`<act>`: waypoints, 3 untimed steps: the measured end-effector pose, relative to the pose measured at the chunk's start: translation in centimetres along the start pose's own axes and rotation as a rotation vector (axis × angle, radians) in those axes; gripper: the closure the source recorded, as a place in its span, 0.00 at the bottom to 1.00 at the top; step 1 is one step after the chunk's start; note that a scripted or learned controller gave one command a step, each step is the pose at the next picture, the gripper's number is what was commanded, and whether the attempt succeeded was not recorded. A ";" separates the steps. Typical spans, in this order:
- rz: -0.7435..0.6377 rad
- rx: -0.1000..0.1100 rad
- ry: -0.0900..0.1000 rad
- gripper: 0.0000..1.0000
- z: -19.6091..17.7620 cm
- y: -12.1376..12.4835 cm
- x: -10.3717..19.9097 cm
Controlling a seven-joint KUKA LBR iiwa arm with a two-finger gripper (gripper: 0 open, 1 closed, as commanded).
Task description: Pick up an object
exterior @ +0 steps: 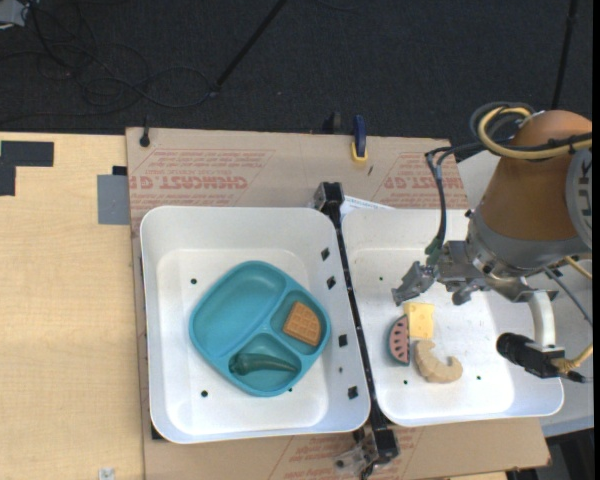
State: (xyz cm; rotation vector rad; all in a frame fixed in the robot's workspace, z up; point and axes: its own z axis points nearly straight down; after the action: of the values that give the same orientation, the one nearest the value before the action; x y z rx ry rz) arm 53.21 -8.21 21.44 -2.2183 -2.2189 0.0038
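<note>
The gripper (427,281) hangs over the right bin (480,400), fingers spread apart, holding nothing; just below it lie a yellow block (419,321), a watermelon slice (398,342) and a tan piece (438,365).

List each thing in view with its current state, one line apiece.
Gripper: above the right bin, beside the yellow block, holding nothing visible.
Yellow block: lying in the right bin.
Watermelon slice: lying left of the block.
Tan piece: lying below the block.
Teal plate: flat in the left bin.
Waffle: in a plate compartment.
Green item: in another compartment.
</note>
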 end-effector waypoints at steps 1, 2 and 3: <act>0.004 -0.005 -0.003 0.00 -3.9 -2.3 -5.2; 0.002 0.007 0.003 0.00 7.5 -3.7 -1.8; 0.003 -0.001 0.000 0.00 12.9 -1.2 -5.9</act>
State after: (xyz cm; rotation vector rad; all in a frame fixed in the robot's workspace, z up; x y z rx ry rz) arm 51.93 -14.09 8.50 -2.2222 -2.2167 0.0027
